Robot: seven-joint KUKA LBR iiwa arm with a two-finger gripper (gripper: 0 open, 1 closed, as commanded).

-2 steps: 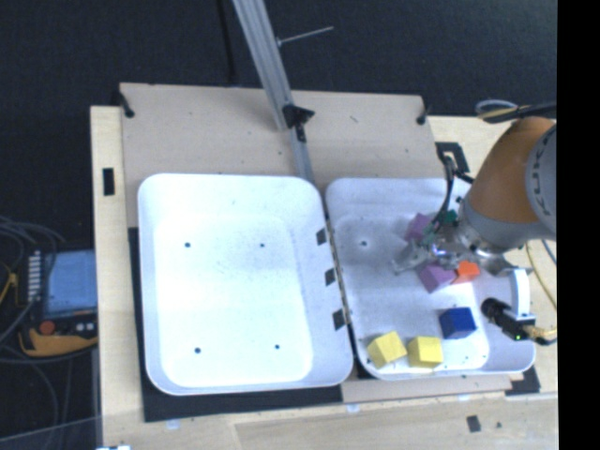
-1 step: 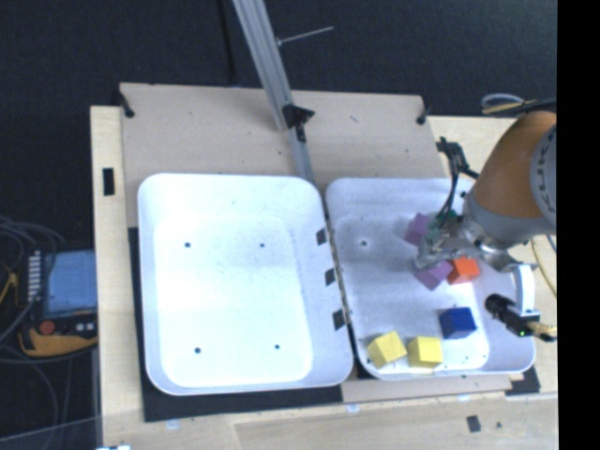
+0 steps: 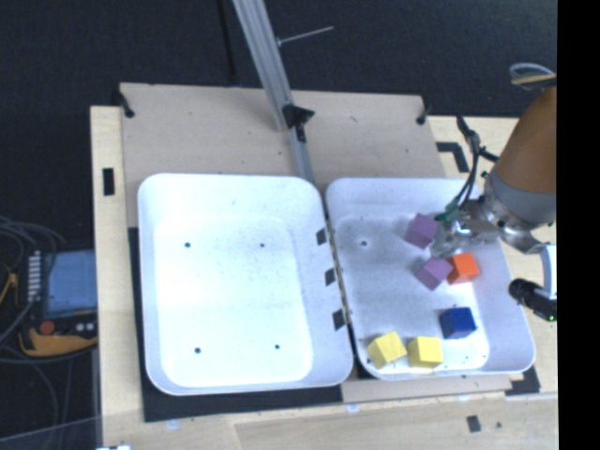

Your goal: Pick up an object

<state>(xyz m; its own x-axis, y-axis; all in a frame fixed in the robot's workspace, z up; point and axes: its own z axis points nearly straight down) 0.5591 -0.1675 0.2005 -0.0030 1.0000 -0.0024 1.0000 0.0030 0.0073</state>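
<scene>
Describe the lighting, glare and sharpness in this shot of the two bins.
Camera view: even overhead light; the left bin glares nearly blown-out white, the right bin reads greyer with soft shading; the blocks, like the blue block, cast only faint shadows; the gripper looks blurred; the whole frame is soft and grainy.

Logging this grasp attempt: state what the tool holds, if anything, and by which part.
It cannot be told. The tool sits low in the right bin among two purple blocks and an orange block, but none is visibly held.

Pale wooden bench (image 3: 272, 129) on dark floor (image 3: 94, 26) (cables (image 3: 19, 251) at left).
</scene>
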